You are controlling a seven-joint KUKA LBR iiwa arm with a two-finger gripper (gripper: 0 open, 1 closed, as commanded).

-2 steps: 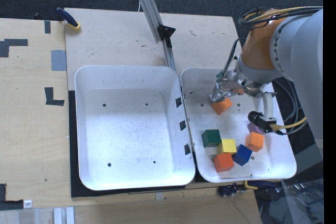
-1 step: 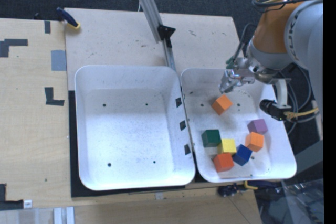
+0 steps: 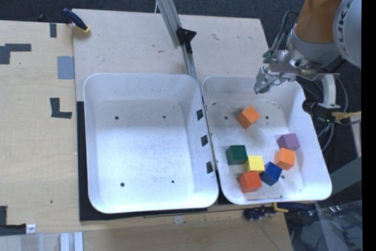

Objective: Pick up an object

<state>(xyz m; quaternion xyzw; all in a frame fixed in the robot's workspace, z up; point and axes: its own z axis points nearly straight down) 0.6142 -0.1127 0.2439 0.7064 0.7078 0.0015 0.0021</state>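
The right bin [image 3: 305,126] holds several small blocks. An orange block [image 3: 248,116] lies alone near the bin's middle. Toward the front sit a green block [image 3: 236,154], a yellow block [image 3: 255,163], a red-orange block [image 3: 249,181], a blue block [image 3: 271,173], another orange block [image 3: 285,158] and a purple block [image 3: 288,140]. My gripper [image 3: 262,84] hangs over the bin's back edge, up and to the right of the lone orange block, with nothing seen between its fingers.
The left bin [image 3: 94,126] lies beside the right one. A slanted metal rail [image 3: 167,3] runs from the top down to the gap between the bins. A blue and yellow clamp [image 3: 76,19] sits at the bench's far left corner.
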